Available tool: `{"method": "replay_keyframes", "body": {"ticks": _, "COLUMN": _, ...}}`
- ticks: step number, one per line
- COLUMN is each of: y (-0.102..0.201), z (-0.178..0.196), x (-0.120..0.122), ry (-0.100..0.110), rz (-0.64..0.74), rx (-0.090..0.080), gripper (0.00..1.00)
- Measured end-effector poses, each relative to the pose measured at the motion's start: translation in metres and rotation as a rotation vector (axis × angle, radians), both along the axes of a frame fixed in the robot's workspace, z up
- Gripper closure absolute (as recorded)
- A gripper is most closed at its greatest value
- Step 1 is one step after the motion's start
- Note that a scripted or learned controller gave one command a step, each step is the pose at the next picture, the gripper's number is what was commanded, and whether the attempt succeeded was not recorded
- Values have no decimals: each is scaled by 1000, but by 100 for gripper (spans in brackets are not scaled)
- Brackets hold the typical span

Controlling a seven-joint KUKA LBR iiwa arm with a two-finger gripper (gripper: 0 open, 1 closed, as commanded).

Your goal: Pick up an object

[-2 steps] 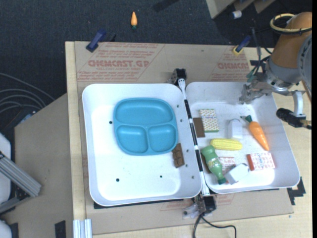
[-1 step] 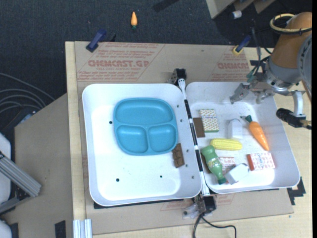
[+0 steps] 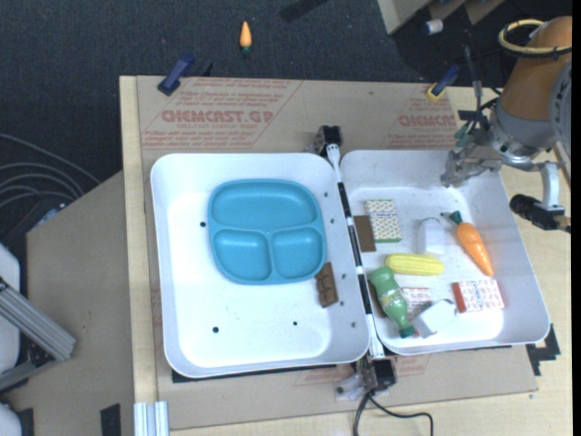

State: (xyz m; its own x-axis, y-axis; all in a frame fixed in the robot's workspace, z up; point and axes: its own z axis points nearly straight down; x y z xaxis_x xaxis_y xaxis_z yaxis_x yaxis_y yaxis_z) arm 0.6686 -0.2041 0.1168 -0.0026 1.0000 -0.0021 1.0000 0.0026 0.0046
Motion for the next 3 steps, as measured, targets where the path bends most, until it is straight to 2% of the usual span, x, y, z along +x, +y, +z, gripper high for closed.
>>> {"method": "replay_keyframes", "body": {"ticks": 1, "y": 0, "z": 0, "x": 0, "ry": 1, "rz": 0, "rx": 0, "gripper": 0}}
{"method": "replay_keyframes", "body": {"ticks": 2, "y": 0, "z": 11, "x": 1, "ry": -3, "rz": 0, "rx": -1, "gripper": 100}}
{"method": "replay_keyframes", "body": {"ticks": 3, "y": 0, "z": 10, "x": 1, "ry": -2, "rz": 0, "rx": -1, "gripper": 0}}
